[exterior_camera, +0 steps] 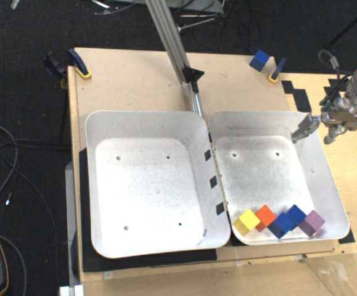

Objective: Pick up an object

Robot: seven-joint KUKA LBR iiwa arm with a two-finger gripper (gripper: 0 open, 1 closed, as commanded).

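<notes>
Your tabletop (135,73): two bins side by side. Left bin (104,128) beside right bin (317,165), rims touching at centre. Four blocks (280,221) in row along right bin's near edge, touching or nearly so. Lone block (260,59) on tabletop behind right bin, beside clamp (275,70). Second clamp (78,65) at far left corner. Hand (317,128) above right bin's far right rim.
</notes>
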